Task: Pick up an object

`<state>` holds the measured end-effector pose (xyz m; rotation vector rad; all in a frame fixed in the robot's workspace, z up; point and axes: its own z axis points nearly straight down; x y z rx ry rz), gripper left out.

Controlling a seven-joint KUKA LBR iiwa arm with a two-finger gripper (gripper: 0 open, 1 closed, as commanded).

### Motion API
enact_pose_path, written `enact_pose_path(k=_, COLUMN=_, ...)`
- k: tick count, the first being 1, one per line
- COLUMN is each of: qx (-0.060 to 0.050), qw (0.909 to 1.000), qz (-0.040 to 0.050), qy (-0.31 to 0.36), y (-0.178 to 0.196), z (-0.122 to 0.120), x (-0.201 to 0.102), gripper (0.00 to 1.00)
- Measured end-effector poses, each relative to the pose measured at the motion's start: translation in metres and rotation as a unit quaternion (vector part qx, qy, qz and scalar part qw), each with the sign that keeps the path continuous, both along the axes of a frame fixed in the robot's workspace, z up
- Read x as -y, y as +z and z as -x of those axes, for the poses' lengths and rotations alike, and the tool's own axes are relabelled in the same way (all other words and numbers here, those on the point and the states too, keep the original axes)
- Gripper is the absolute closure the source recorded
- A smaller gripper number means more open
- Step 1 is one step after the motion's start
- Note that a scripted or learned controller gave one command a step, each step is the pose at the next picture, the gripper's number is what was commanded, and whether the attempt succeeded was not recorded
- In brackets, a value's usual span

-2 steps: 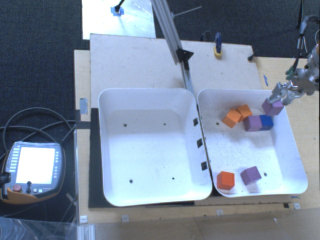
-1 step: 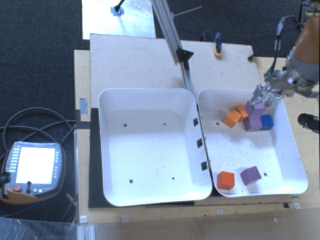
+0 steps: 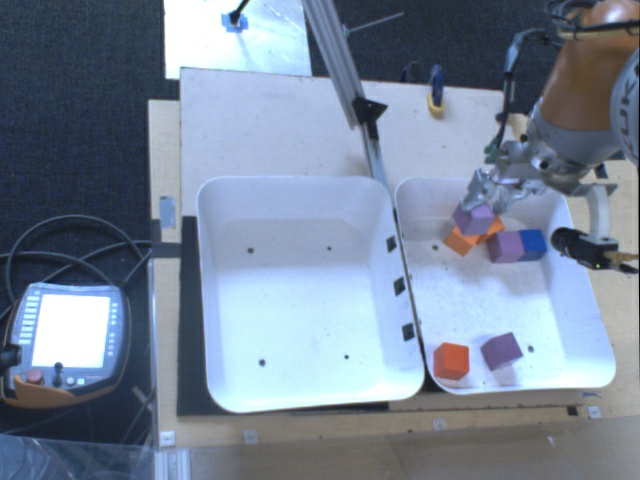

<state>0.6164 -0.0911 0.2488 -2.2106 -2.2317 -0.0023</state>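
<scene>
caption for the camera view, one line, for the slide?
Gripper low over a purple block stacked on an orange block in the right bin.

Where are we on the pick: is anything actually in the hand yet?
Done: the hand is down in the right white bin, at the top purple block stacked on an orange block. In hand: whether it grips that block is unclear. Left: confirm the grasp and lift. The other purple block, blue block, and front orange cube and purple cube lie untouched.
</scene>
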Motion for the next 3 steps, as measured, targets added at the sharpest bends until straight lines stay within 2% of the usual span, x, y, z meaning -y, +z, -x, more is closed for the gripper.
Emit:
enact_pose_path(k=1, qx=-0.001, qw=1.0000, qz=-0.0003, qy=0.000, y=-0.012, z=-0.006, x=-0.051, gripper=1.00)
enact_pose_path(k=2, qx=0.001, qw=1.0000, qz=-0.0009, qy=0.001, y=-0.008, z=-0.020, x=-0.113, gripper=1.00)
enact_pose_path(k=3, qx=0.000, qw=1.0000, qz=-0.0005, qy=0.001, y=-0.014, z=-0.019, x=-0.168, gripper=1.00)
